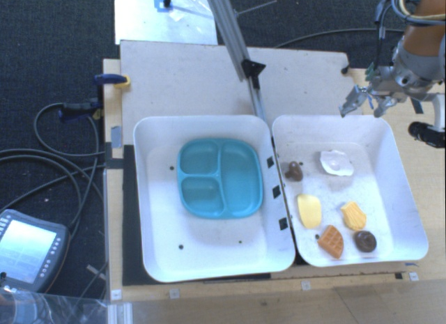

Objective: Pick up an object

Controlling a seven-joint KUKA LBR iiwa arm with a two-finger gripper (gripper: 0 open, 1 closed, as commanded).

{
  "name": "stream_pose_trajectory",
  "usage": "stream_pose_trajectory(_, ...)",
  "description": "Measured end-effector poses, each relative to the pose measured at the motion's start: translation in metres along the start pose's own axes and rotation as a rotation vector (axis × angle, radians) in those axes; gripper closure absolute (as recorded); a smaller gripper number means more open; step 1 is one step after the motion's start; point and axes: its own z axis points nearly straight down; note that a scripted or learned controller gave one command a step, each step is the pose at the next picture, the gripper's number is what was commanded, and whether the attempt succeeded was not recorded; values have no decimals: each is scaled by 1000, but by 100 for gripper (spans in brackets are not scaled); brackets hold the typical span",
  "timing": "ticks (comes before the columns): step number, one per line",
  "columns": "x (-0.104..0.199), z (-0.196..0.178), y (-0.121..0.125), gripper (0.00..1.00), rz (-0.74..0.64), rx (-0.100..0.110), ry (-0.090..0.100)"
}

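Note:
In the right bin (397,169) lie several small food toys: a white fried egg (336,163), a small brown piece (294,171), a yellow piece (309,210), an orange-yellow ridged piece (354,215), an orange waffle (332,241) and a dark brown donut (365,241). My gripper (366,103) hangs above the bin's far rim, up and to the right of the egg, open with nothing between its fingers.
The left bin (150,197) holds a blue divided plate (220,178). A slanted metal pole (230,26) crosses the back of the bench. Cables and a teach pendant (28,246) lie off the bench to the left.

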Motion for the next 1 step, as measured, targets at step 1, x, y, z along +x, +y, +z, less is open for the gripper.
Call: stream_pose_trajectory(1,0,0,0,0,-1,1,-1)
